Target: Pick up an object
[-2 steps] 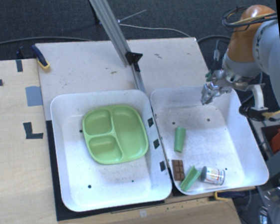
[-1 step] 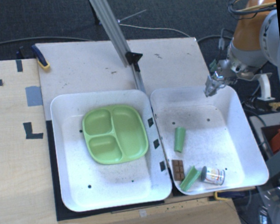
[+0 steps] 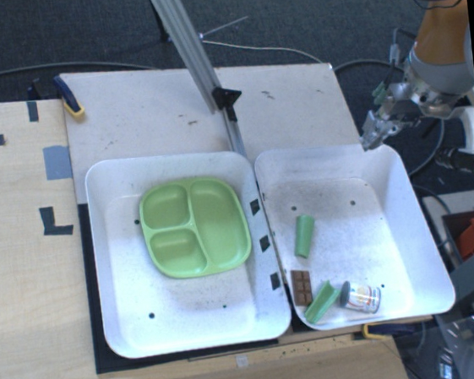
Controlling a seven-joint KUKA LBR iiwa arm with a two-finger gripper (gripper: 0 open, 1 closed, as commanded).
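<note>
Up at the right bin's [image 3: 409, 207] far right corner, the gripper [image 3: 373, 137] hangs just over the rim, tilted down and leftward; whether its jaws are open or closed cannot be told, and nothing shows between them. Well apart from it, inside that bin, a green block [image 3: 304, 236] lies near the middle. Along the near edge sit a brown bar [image 3: 302, 287], a green wedge [image 3: 320, 302] and a small jar [image 3: 361, 297] on its side. The left bin [image 3: 107, 242] holds a green divided plate [image 3: 195, 226].
</note>
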